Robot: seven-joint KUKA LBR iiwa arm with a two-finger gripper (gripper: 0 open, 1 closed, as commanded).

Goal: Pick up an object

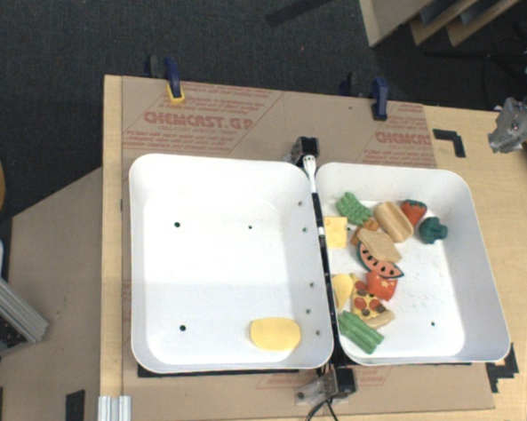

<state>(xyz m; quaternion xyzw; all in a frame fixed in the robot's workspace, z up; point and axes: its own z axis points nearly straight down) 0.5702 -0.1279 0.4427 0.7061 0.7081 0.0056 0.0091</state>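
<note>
**Crowded pile invites a bad grasp**

The grey metal end effector [515,128] sits at the far right edge, well above the right white bin [472,289]; I cannot tell how it is set. Toy foods crowd against the centre divider [319,244]: a descent there risks pinching two. The lone yellow oval [275,333], left of the divider, looks safer.

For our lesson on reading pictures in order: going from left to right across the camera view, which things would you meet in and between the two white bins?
Left bin → yellow oval piece → divider between the bins → right bin with its heap of toy food → dark green piece at the heap's right edge.
</note>
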